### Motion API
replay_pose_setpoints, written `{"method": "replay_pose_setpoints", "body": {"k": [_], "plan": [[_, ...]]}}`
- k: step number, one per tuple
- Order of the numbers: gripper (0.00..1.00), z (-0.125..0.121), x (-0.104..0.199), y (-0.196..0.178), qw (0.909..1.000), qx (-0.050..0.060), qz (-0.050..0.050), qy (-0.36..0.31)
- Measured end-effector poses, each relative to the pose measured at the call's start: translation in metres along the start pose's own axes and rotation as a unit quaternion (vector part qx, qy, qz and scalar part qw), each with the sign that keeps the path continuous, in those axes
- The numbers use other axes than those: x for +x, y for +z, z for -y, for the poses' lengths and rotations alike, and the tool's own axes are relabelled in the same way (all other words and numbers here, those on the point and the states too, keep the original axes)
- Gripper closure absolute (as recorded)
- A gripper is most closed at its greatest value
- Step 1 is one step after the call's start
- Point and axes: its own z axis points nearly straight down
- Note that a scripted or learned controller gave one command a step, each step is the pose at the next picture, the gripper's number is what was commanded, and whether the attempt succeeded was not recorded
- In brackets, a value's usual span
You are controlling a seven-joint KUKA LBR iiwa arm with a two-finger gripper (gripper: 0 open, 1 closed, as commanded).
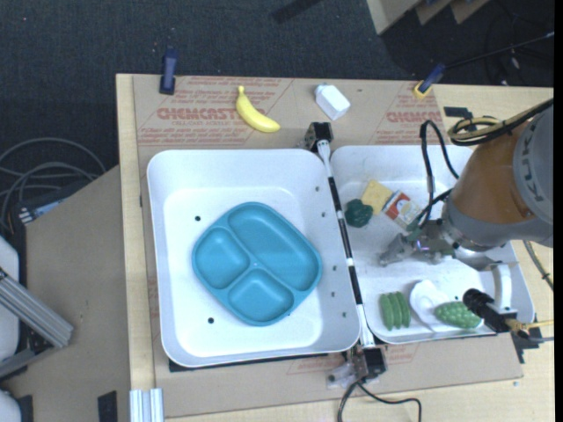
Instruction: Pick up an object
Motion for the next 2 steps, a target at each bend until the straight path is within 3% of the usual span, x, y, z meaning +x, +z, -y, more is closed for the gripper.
{"method": "replay_pose_setpoints", "body": {"k": [1,2], "plan": [[0.00,-0.041,0.018,0.000,1.0000,-0.001,0.000,-0.001],[0.00,-0.099,-0.019,-0.001,1.0000,0.000,0.000,-0.001]]}}
